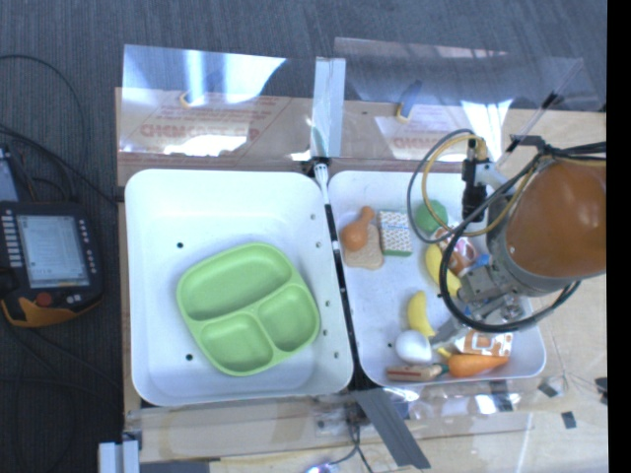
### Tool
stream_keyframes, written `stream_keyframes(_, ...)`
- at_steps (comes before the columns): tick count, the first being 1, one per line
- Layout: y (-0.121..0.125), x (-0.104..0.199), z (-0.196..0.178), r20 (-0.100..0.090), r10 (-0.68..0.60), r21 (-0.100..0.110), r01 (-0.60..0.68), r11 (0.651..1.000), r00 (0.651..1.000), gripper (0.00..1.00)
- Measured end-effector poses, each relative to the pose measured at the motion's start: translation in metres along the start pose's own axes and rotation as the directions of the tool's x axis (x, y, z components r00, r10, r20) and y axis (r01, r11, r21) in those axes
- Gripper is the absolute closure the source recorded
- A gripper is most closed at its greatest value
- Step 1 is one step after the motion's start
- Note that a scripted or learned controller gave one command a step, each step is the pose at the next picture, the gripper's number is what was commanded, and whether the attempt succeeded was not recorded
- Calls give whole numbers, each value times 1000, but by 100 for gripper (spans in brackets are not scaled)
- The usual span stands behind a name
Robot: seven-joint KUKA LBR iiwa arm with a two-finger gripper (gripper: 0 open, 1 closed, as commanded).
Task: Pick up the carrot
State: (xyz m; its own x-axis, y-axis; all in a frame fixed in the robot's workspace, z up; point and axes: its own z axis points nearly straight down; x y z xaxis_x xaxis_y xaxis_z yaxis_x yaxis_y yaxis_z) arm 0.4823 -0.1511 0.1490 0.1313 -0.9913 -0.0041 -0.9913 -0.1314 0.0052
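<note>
Since the carrot is lying at the lower right of the frame in the right bin, nothing's picked up yet. The gripper sits just above it, but I can't tell its jaw state.

Right bin: crowded. Carrot sits at lower right against the front wall, boxed in by a small carton just above it, a white egg and a brown stick-shaped item to its left. Arm body and looped cables hang over the bin's right half, blocking descent there. Open floor only in the bin's centre-left strip. Left bin: green divided plate fills the middle; bare floor around it, widest at upper left.
</note>
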Motion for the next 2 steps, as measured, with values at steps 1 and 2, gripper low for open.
stream_keyframes(1,-3,-4,-10,3,-5,2,5,1000,1000,100)
stream_keyframes(2,-11,-58,-70,-1,7,10,-7,1000,1000,100)
